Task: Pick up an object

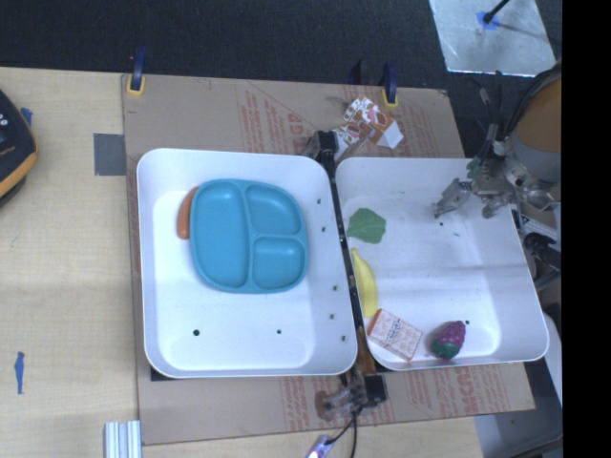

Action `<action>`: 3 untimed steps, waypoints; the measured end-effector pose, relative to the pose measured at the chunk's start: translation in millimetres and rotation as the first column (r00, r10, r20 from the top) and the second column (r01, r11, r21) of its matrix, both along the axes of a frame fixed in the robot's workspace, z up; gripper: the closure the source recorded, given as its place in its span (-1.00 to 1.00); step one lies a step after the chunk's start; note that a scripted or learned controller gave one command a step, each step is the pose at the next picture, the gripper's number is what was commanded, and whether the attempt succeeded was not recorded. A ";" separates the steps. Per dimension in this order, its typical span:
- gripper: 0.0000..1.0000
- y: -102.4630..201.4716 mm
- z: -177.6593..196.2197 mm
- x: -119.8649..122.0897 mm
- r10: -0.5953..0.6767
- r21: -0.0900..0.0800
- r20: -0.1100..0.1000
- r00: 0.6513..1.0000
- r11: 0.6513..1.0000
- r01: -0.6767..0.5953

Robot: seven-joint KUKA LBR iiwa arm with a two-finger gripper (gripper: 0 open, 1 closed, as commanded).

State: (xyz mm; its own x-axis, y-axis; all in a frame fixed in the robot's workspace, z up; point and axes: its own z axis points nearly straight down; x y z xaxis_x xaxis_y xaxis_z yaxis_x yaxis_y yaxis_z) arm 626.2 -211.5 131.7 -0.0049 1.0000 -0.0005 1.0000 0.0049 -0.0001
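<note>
Green and magenta, the small rubbery-looking toy fruit (448, 340) near the right white plastic bin's (506, 284) front wall probably grips softly mid-body; gripper (466, 198) finger state unclear.

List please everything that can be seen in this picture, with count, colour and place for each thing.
bins: two, white, side by side on the bench
plate: one, blue with three sections, in the left bin
orange thing: one, mostly hidden under the plate's left edge
leaf: one, green, right bin near its left wall
banana: one, yellow, along the right bin's left wall
small box: one, tan and white, right bin's near left corner
berry-like toy: one, dark red and green, right of the small box
wrapper: one, red and white, behind the bins
clamps: two, blue and yellow, at the far board edge
gripper: one, grey, over the right bin's far right part
</note>
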 end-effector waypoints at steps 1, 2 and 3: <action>-1.00 -0.6 57.0 -62.0 -0.002 0.001 -0.001 1.000 1.000 0.002; -1.00 0.2 65.6 -122.9 -0.001 0.000 -0.003 1.000 1.000 0.001; -1.00 50.8 51.5 -74.2 0.002 0.000 -0.003 1.000 1.000 -0.002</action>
State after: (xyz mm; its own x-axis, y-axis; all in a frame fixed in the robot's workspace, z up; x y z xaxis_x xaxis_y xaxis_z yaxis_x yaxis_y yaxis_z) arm 552.0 -160.7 183.1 -0.0065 1.0000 -0.0004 1.0000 0.0065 -0.0027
